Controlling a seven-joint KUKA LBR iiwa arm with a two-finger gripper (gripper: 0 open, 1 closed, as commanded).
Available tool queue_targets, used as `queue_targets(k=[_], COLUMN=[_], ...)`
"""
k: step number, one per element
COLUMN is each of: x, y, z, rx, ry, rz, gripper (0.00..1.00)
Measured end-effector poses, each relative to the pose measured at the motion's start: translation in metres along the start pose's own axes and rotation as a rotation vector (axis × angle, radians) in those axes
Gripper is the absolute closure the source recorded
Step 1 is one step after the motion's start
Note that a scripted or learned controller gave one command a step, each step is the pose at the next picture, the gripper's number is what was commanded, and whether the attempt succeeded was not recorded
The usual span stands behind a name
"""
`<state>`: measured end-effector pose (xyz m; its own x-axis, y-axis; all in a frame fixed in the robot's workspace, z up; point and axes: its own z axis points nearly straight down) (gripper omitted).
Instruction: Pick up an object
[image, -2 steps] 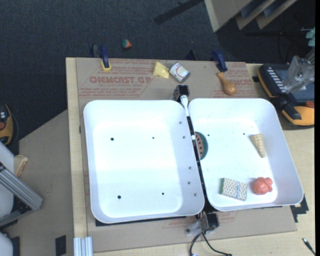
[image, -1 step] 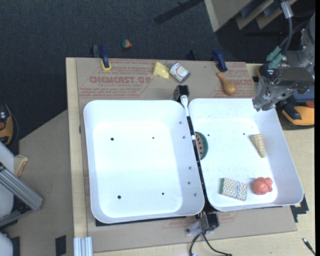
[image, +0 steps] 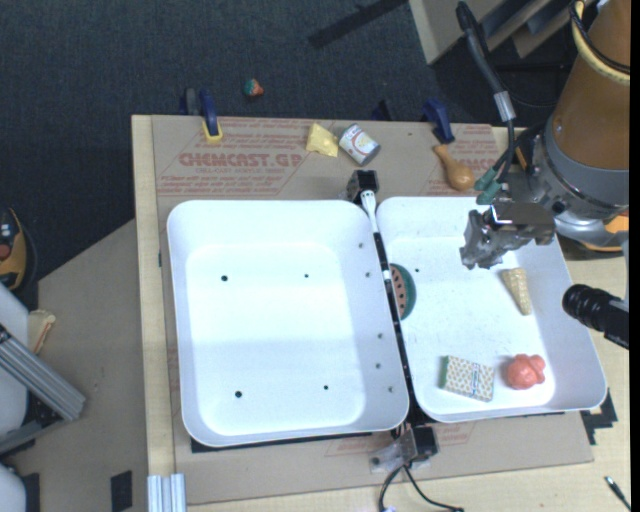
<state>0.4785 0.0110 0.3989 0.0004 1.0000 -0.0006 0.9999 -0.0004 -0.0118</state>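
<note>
Board (image: 240, 160) beneath the bins reads "CHEMCAST".

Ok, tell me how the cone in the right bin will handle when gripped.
The cone lies on its side and tapers toward one end, so it would probably roll in an arc if nudged. Its slanted sides may let it squirt out of a pinch. It looks small and likely light.

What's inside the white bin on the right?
In the right bin: a cone, a patterned pad, a red toy, a round green piece partly hidden at the divider. The tool covers some floor.
</note>
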Motion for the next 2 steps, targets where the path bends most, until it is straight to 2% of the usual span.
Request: queue_targets(k=[1, 2], x=[0.033, 0.08], y=[0.0, 0.0], z=[-0.106, -0.064], rx=[-0.025, -0.007], ry=[0.003, 0.0], rz=[-0.005, -0.004], gripper=[1.0, 1.0])
